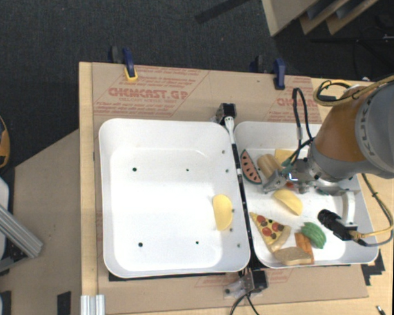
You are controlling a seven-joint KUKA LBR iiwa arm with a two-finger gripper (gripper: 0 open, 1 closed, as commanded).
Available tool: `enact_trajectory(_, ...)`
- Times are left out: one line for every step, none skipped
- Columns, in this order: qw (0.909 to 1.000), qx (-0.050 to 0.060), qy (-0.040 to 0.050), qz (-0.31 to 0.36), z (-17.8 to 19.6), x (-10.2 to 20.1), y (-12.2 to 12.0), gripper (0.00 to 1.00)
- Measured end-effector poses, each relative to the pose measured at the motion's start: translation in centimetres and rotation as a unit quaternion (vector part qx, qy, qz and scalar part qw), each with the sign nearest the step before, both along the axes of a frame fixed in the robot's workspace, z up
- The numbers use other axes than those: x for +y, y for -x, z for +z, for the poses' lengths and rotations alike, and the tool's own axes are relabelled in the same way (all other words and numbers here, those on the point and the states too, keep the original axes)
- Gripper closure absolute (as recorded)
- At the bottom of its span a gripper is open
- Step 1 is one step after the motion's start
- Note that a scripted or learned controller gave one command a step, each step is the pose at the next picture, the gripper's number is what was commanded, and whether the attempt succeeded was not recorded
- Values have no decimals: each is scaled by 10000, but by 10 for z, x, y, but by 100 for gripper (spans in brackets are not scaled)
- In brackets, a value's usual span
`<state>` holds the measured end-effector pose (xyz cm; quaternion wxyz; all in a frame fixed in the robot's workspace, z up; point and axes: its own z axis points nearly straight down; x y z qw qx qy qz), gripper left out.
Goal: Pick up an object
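Beside the left bin's (pixel 118 183) right wall lies a yellow piece (pixel 223 211).

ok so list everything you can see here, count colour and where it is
bins: 2, white, side by side on the bench
yellow piece: 1, yellow, left bin, near its right wall
watermelon slice: 1, red with dark rind, right bin, upper left
tan cylinder: 1, tan, right bin, beside the watermelon slice
yellow wedge: 1, pale yellow, right bin, middle
pizza slice: 1, yellow with red spots, right bin, lower left
bread piece: 1, light brown, right bin, bottom edge
green item: 1, green, right bin, lower right
clamps: 2, blue, top edge of the board
arm: 1, grey and orange, over the right bin
gripper: 1, metal, above the yellow wedge
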<state>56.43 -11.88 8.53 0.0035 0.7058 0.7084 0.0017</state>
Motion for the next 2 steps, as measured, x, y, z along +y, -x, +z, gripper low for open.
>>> enact_trajectory(10000, 51, -17, -37, -1, -77, 53, 0)
enact_trajectory(10000, 34, -10, -20, 10, -74, 51, 100)
